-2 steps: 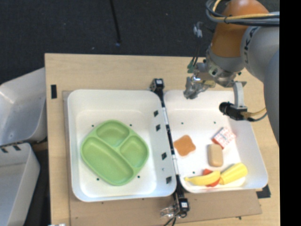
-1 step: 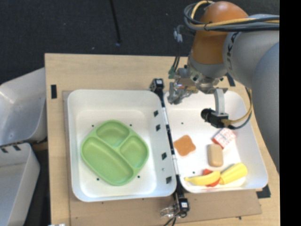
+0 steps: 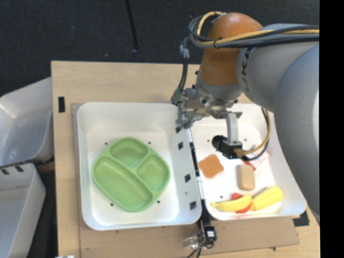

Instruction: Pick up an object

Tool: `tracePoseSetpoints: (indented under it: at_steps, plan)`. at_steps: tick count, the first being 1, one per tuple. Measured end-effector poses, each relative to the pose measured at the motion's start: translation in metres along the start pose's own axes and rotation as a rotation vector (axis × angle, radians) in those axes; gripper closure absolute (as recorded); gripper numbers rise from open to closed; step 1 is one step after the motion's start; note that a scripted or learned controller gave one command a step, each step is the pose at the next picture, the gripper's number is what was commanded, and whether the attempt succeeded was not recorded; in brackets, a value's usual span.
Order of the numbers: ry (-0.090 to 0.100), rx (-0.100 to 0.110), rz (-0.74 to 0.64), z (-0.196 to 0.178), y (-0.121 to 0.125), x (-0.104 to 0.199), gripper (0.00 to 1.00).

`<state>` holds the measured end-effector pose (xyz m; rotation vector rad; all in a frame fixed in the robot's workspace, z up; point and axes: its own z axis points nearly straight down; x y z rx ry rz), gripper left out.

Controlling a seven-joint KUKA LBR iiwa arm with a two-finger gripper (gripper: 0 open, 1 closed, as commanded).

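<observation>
My gripper [image 3: 183, 118] hangs over the upper end of the wall between the two bins, below the orange wrist band. Nothing is visible in it. In the right bin [image 3: 255, 117] lie an orange-brown square piece [image 3: 211, 166], a tan oblong piece [image 3: 246, 177], a yellow banana-like piece [image 3: 231, 203] with a bit of red beside it, and a yellow block [image 3: 267, 197]. All of them rest toward the near half of that bin, below and to the right of the gripper.
A green divided plate [image 3: 130, 172] sits in the left bin [image 3: 88, 122]. The big grey arm covers the right bin's far right side. The wooden bench [image 3: 107, 79] runs around both bins, and a white housing [image 3: 24, 122] stands at the left.
</observation>
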<state>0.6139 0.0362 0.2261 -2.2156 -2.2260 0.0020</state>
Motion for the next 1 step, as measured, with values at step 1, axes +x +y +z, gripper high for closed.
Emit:
tracePoseSetpoints:
  at_steps: [1]
  plan:
    - [0.002, 0.0, -0.002, -0.008, -0.0292, 0.0453, 1.0]
